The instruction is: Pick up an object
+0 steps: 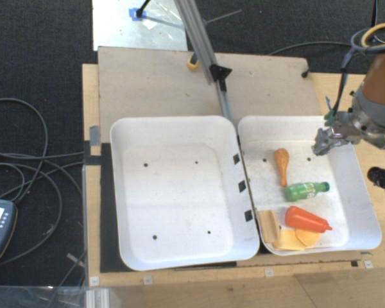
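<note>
The right bin (356,172) holds an orange-brown drumstick-shaped piece (281,164), a green bottle (306,190) lying on its side, a red-orange carrot-shaped piece (306,219), and flat yellow and tan pieces (286,236) at its front edge. My gripper (323,143) hangs over the bin's back right part, right of the drumstick and above the bottle, with nothing seen between its fingers. The arm reaches in from the right.
The left bin (125,191) stands beside the right one, with a black-marked divider edge (242,185) between them. A slanted metal pole (202,37) crosses the back of the bench. Cables lie on the dark floor to the left.
</note>
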